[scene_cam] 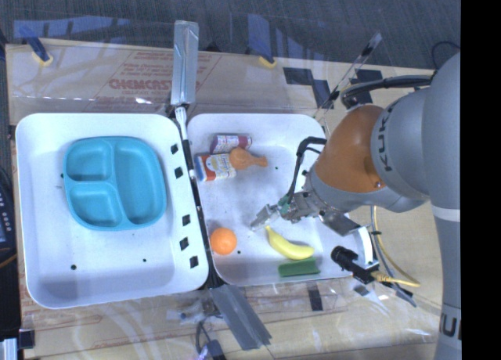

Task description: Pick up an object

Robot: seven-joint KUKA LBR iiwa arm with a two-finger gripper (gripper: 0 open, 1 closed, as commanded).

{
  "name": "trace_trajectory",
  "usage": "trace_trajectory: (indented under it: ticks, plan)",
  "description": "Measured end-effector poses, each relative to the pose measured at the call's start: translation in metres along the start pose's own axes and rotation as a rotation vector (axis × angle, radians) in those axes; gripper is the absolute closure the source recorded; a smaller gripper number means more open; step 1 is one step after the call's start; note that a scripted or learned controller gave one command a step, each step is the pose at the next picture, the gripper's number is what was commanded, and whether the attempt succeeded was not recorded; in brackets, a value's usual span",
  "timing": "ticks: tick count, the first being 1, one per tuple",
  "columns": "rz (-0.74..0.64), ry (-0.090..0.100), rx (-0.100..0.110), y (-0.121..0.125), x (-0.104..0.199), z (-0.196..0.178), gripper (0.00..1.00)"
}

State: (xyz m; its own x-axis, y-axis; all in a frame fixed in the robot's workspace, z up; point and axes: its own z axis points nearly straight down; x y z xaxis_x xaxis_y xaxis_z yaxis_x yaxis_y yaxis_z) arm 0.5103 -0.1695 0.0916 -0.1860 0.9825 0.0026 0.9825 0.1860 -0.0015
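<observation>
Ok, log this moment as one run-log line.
gripper: over right bin, nothing held | nearest: banana | orange: untouched | blue tray: left bin

One camera sits high above the counter (117, 315) and looks down at a slant. It sees both white bins (31, 217) side by side, from fairly far up. The arm (407, 155) comes in from the right.

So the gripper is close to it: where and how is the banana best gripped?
Grip the banana at its thick middle, from above, fingers closing across its narrow width. It lies flat, running diagonally, with bare floor beside the middle; the green block crowds its lower end.
</observation>
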Motion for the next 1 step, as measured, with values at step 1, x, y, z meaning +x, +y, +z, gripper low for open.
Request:
trace_trajectory:
  ticks: [1]
  plan:
    - [0.016, -0.002, -0.002, -0.0345, -0.0067, -0.0003, 0.0]
